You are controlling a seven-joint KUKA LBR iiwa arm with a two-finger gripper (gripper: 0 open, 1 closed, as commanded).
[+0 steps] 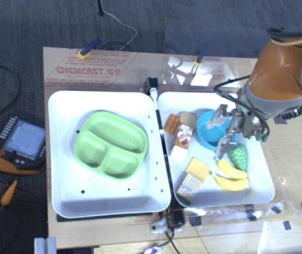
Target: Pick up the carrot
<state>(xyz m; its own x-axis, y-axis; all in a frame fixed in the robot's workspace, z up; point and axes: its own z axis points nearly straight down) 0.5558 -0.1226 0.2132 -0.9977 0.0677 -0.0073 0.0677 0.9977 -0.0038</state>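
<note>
An orange, carrot-shaped thing (8, 192) with a green tip lies on the floor left of the bench, outside both bins. In the right bin (262, 187), an orange-brown piece (171, 124) rests near the divider; I cannot tell whether it is a carrot. My gripper (222, 131) hangs over the right side of a blue bowl (209, 134) in the right bin. Its fingers (216, 116) are spread apart, open, with nothing held between them. It is well to the right of the orange-brown piece.
The right bin also holds a brown cylinder (188, 119), a small carton (183, 137), a yellow wedge (197, 168), a checkered packet (189, 186), a banana (230, 177) and a green fruit (239, 155). A green divided plate (111, 144) lies in the left bin (61, 194).
</note>
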